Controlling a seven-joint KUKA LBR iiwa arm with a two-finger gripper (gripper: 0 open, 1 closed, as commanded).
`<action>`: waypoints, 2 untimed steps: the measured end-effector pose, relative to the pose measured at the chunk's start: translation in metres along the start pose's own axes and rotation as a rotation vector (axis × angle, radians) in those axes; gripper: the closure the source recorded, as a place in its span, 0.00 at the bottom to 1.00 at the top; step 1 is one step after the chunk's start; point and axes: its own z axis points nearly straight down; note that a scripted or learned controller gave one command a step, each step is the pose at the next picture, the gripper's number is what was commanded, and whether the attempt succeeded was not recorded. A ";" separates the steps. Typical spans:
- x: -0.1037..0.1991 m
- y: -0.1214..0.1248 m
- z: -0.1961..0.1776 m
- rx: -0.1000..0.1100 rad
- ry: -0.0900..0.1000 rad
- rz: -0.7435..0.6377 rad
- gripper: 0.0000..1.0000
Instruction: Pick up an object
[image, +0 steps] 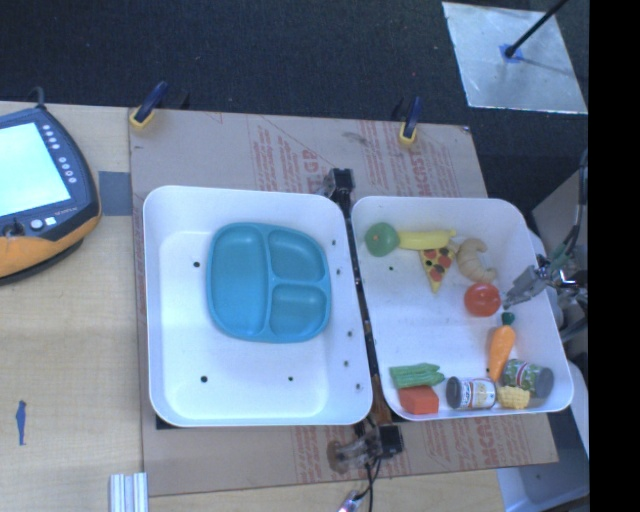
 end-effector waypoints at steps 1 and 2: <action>0.003 -0.007 0.140 0.001 0.000 -0.001 0.00; 0.032 -0.003 0.155 0.002 0.001 -0.003 0.00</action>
